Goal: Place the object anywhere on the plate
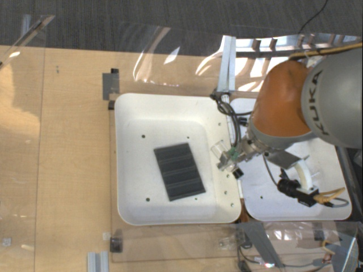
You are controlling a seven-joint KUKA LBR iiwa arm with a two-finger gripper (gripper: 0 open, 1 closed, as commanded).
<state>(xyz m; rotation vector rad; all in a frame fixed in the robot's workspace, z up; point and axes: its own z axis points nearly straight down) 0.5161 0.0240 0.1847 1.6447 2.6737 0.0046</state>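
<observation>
From the camera above, the left bin (130, 152) lies in the middle of the bench (57, 163). The right bin (266, 203) lies just beside it, their near corners almost touching. The plate (179, 171), a dark grey ribbed rectangle, lies flat on the left bin's floor, about in the middle. It is turned a little, so that its long sides run from far left to near right, and it is apart from all four walls.

The arm (334, 95) comes in from the right over the right bin, with its orange band (278, 103) above that bin's far left part. The gripper (228, 158) hangs over the left bin's right rim, about halfway along that edge. It is to the right of the plate and not touching it. Whether it is released or clenched cannot be told, as its tip is small and blurred. At that tip a pale bit (219, 151) shows over the slope of the left bin's right wall, with a touch of green beside it. It may be the task's thing, but whether it is gripped, or is part of the gripper itself, cannot be told.

A metal post (227, 61) stands at the far edge between the two bins. A small dark clamp (112, 84) sits at the left bin's far left corner. Beyond the bench's far edge lies dark carpet (142, 4).
</observation>
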